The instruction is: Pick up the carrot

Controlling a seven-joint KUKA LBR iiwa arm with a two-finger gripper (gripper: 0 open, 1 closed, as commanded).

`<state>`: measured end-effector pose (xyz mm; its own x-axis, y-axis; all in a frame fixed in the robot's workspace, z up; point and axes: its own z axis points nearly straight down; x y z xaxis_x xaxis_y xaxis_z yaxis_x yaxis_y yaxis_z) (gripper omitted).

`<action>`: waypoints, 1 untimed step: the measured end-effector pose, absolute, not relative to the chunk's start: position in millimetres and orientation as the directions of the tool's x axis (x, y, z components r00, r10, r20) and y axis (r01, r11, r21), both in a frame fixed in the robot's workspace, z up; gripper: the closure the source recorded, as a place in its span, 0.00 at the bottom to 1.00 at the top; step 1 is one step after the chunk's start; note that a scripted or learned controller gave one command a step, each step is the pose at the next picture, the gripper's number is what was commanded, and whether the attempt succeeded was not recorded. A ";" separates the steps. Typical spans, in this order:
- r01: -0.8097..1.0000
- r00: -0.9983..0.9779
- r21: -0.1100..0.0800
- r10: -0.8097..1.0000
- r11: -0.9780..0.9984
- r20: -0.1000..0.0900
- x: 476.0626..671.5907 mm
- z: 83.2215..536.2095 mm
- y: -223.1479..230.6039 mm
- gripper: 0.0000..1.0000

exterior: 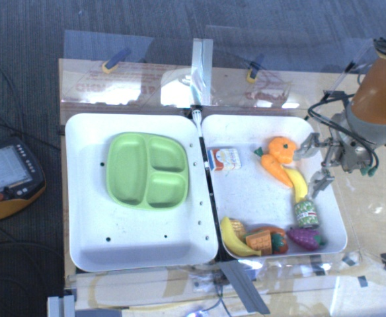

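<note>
Right bin: carrot lying between a small pumpkin and a banana, touching both. Gripper: fingers spread, nothing between them, at the bin's right edge, beside the carrot.

Two white bins sit on a pale wooden worktop. The sectioned plate is light green. The carrot is orange with a green tip, beside an orange pumpkin, yellow bananas and what looks like a purple aubergine. The small carton is white with orange print. The hand is grey metal.
</note>
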<state>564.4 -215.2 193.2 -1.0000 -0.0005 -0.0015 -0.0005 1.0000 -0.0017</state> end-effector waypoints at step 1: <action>-0.036 -0.999 -0.005 -0.036 0.999 -0.014 581.2 90.5 -170.2 0.00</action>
